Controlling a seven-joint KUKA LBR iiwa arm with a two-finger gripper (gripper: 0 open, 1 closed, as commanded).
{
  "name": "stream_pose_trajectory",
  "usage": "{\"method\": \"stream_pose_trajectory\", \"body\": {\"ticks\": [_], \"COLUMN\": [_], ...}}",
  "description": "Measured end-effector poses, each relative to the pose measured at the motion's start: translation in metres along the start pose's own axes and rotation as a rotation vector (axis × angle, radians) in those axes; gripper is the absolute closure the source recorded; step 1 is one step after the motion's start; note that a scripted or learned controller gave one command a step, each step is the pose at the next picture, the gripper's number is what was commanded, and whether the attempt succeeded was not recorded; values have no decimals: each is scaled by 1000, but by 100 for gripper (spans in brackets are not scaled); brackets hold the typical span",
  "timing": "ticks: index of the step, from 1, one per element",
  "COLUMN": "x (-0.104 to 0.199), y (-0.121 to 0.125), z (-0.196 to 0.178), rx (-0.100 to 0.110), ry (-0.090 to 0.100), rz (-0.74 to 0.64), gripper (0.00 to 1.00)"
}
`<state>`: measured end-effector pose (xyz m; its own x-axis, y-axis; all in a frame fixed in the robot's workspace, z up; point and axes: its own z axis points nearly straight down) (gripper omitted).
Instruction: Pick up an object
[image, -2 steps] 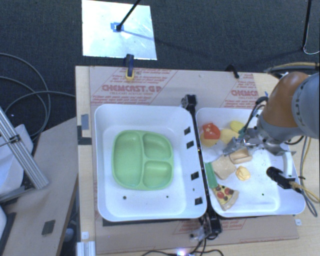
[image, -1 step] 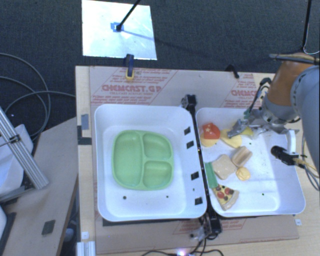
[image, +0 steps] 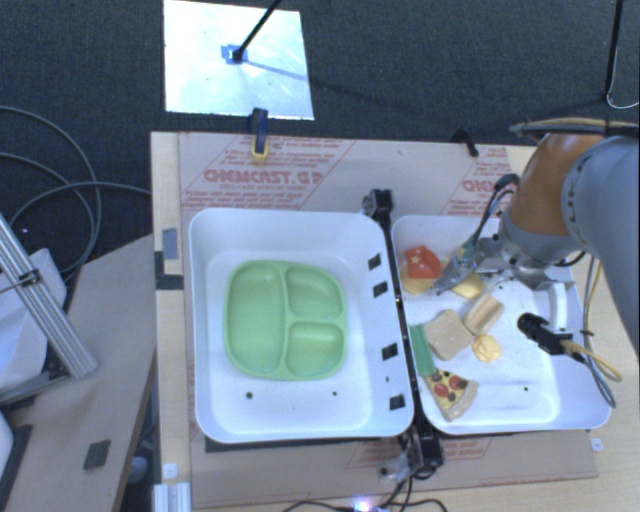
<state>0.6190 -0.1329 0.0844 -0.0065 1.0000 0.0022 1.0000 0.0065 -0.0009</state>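
Gripper (image: 462, 272) sits low inside the right bin (image: 570, 405), its fingers pointing toward the divider between the two bins. Their tips appear to close around the near end of a pale yellow toy food piece (image: 468, 288), though the view is too coarse to confirm a firm clamp; I judge contact likely, grip uncertain.

Risk: the hold, if any, is at the very edge of the piece, so it could slip free on lifting. A red-orange toy (image: 421, 263) lies just ahead of the fingertips and could be knocked. A tan bread-like piece (image: 483, 313) lies just beneath the gripper, with a toast slice (image: 447, 334) and a small yellow round piece (image: 486, 348) near; any sideways drift would disturb them.

Pose: the grey arm (image: 590, 195) enters from behind the gripper, wrist bent downward, orange band (image: 545, 185) above it. A pizza slice toy (image: 451, 392) lies well apart. The green divided plate (image: 286, 319) occupies the left bin (image: 215, 405).
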Motion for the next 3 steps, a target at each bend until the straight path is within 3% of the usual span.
{"method": "stream_pose_trajectory", "body": {"ticks": [1, 2, 3], "x": [-65, -5, -78], "y": [52, -24, -125], "z": [-42, -53, -41], "rx": [-13, 2, 5], "ry": [-8, 1, -3], "rz": [6, 3, 15], "gripper": [0, 0, 0]}}
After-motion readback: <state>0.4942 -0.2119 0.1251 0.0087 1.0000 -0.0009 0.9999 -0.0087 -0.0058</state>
